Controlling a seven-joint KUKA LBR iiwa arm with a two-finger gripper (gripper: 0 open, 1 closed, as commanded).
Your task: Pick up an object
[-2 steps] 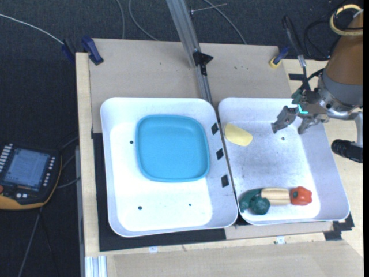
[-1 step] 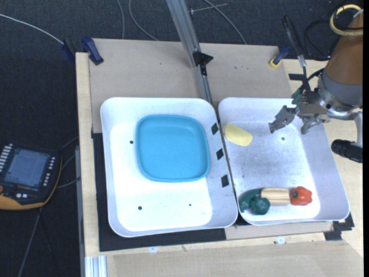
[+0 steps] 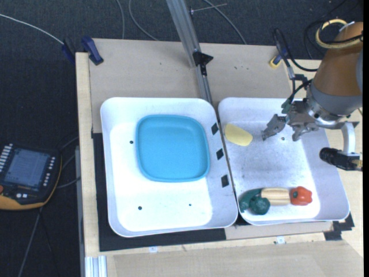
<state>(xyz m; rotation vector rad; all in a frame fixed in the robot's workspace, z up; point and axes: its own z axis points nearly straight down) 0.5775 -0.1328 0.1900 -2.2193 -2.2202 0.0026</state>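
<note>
In the right bin a pale yellow lump lies near the upper left corner. Along the bin's front edge lie a dark green object, a tan cylinder and a red object, side by side. My gripper hangs over the upper part of the right bin, to the right of the yellow lump, with its two fingers spread and nothing between them.
The left bin holds a square blue plate. A metal pole slants in from the top to the gap between the bins. Cables lie behind the bench and a pendant sits at the left.
</note>
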